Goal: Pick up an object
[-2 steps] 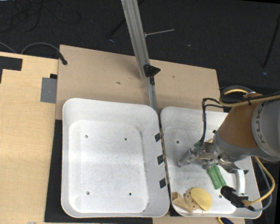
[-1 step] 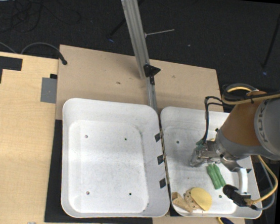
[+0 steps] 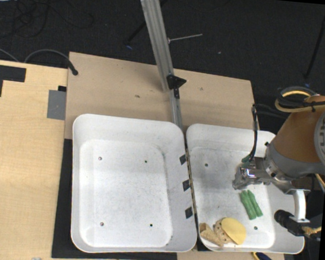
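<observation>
Yellow item: a round, pale-yellow, soft-looking object (image 3: 232, 229) lies at the near edge of the right-hand shallow white plastic bin (image 3: 219, 139), touching a tan, crumpled, layered piece (image 3: 211, 234) on its left side.
Green item: a short, ribbed green stick-shaped object (image 3: 251, 204) lies flat on the bin floor, tilted, just beyond the yellow item; judged the likely target, since it sits just beside the tool tip.
Claw: the metallic claw (image 3: 247, 177) is low over the right bin, just beyond the green object's far end; its opening cannot be told, and nothing is seen in it.
Arm: the grey arm with orange band (image 3: 300, 135) reaches in from the right.
Left bin: the left-hand shallow white bin (image 3: 129, 126) sits on the light wooden desk (image 3: 15, 157).
Mast: a slanted grey aluminium bar (image 3: 160, 45) rises behind the bins.
</observation>
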Controlling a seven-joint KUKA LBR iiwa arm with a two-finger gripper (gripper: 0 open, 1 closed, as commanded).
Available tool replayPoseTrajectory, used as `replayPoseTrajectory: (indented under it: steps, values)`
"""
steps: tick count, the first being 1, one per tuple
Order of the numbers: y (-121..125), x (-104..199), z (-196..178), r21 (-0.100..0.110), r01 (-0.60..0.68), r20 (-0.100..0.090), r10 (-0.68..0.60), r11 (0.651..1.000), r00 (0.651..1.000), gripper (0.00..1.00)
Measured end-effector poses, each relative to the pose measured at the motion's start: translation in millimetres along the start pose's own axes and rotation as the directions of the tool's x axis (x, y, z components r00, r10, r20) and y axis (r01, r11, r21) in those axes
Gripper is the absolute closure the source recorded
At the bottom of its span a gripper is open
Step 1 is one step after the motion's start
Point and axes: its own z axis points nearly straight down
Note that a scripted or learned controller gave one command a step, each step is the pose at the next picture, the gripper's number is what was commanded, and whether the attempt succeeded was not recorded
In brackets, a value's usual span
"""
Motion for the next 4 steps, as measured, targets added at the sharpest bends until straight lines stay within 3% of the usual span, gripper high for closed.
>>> replayPoseTrajectory:
  steps: [2, 4]
  values:
    - [2.9, -4.3, -74.1, 0.0, 0.007, 0.0, -0.007, 1.0, 1.0, 1.0]
    - [11.0, 89.5, -76.6, 0.005, 0.01, -0.003, -0.01, 1.0, 1.0, 1.0]
